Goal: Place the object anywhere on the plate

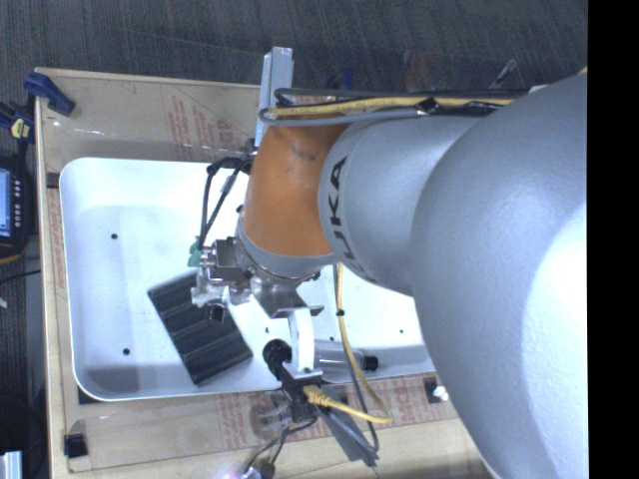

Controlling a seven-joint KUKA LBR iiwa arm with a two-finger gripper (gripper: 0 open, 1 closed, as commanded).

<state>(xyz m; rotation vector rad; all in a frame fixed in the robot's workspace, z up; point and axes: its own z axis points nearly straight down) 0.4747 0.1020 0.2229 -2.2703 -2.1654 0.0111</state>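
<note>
A black ribbed slab (198,332) lies flat and askew on the floor of the left white bin (90,267), near its front wall. My gripper (215,292) hangs low over the slab's upper right edge, under the orange wrist band (285,203). The metal gripper body hides whatever is beneath it. A small green bit (193,255) shows just left of the gripper; I cannot tell what it belongs to. No plate can be made out, and the arm covers most of the right side of the view.
The grey arm (469,247) spans the right bin's area. A blue clamp (48,92) sits at the bench's far left corner. A black device (12,204) stands off the bench's left edge. The bin's left half has bare floor.
</note>
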